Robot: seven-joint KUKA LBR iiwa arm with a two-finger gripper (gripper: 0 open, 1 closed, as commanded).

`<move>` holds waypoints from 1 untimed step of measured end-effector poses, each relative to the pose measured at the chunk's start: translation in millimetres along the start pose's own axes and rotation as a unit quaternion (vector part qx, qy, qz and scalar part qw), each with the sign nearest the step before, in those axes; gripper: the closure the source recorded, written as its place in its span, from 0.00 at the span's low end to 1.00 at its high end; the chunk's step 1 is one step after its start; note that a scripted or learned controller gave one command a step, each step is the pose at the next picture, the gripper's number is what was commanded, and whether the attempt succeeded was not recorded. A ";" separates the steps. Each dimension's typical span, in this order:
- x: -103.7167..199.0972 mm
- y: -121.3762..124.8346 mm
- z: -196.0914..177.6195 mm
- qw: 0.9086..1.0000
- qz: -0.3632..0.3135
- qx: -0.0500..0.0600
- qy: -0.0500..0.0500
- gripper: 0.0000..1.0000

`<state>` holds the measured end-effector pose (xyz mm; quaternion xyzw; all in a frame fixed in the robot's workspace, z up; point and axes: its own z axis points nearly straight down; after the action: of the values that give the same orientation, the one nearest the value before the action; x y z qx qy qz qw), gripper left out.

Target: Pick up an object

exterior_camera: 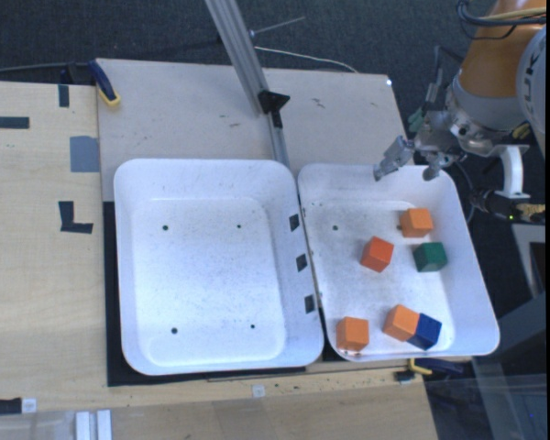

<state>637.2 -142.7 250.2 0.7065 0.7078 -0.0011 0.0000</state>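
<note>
Nearest the camera, at the front of the right bin (477, 333), sit an orange block (353, 334), a second orange block (402, 323) and a blue block (426, 331) touching it, all well in front of my fingers (411, 163). Closer to my fingers lie a third orange block (377, 254), a green block (430, 257) and a fourth orange block (416, 222), which is the one nearest them. My fingers hang spread apart over the back rim of the right bin, with nothing between them. Off to one side of them, toward the middle of the counter (192, 108), lies the left bin (128, 246), and a slanted metal rail (243, 53) rises behind it.
</note>
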 end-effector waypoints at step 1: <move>19.0 -39.7 140.1 1.000 0.000 0.005 0.002 0.00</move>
<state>597.3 -124.0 110.1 0.7064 0.7077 -0.0033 -0.0045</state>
